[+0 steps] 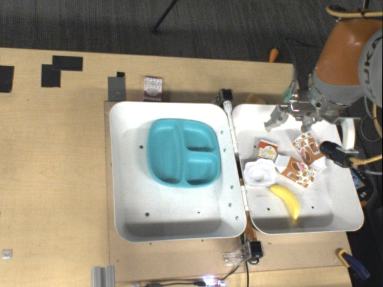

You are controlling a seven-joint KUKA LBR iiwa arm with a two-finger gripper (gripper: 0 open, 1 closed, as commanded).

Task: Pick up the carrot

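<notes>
Found two white bins side by side on the table, meeting along one long edge. Saw a teal plate lying flat near the middle of the left bin, split into one long compartment and two smaller ones. Reached in from the right with the arm, its wrist over the far end of the right bin. Held the jaws spread, pinching nothing, above that far end and apart from the things lying nearer the front. Counted five things in the right bin, all bunched toward its middle and front. Noted an orange packet just behind a white cup, the two touching or close to it. Placed a brown packet just right of the cup, and a second brown packet behind that one, tilted and overlapping it at a corner. Made out a banana in front of the cup, curving toward the bin's front wall. Could not tell where the carrot lay. Spotted a small box and a grey block on the table behind the left bin, with black shapes farther left. Glimpsed a small orange thing at the table's far edge, too small to name.
</notes>
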